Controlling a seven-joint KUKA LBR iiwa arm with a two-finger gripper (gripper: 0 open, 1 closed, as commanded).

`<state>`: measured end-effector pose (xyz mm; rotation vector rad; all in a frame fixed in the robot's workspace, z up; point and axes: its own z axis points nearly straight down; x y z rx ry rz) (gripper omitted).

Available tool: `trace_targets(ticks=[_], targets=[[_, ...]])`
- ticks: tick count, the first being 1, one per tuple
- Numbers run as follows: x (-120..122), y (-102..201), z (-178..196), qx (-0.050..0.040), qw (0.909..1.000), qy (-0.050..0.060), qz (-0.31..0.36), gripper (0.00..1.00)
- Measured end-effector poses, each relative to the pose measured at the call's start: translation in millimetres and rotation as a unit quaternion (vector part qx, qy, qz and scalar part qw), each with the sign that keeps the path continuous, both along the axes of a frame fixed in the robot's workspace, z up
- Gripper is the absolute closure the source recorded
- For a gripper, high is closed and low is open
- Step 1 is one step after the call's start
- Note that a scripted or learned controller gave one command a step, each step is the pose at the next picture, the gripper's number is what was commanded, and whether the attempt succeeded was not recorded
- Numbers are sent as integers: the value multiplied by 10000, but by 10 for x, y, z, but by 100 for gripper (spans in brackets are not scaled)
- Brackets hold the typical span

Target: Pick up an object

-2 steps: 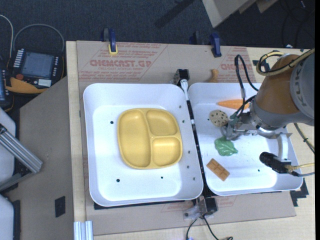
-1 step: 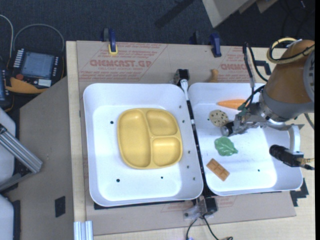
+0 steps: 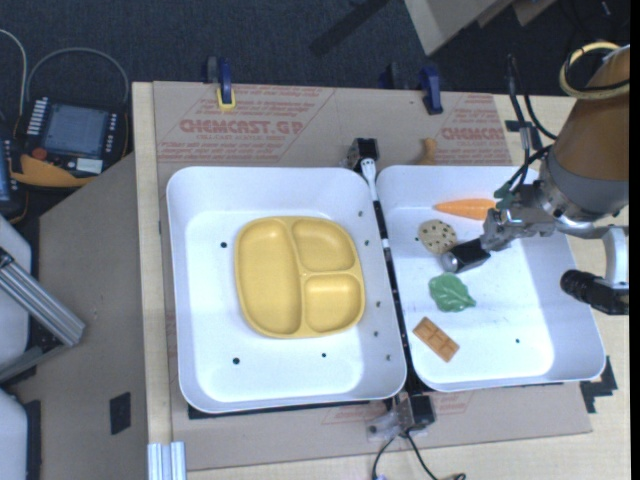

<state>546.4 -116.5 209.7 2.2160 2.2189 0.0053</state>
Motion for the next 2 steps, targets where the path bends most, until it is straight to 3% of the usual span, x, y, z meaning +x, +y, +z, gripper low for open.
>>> trace_targets(ticks=[2], targets=[[124,1177,53,17,10000,28,29,100]])
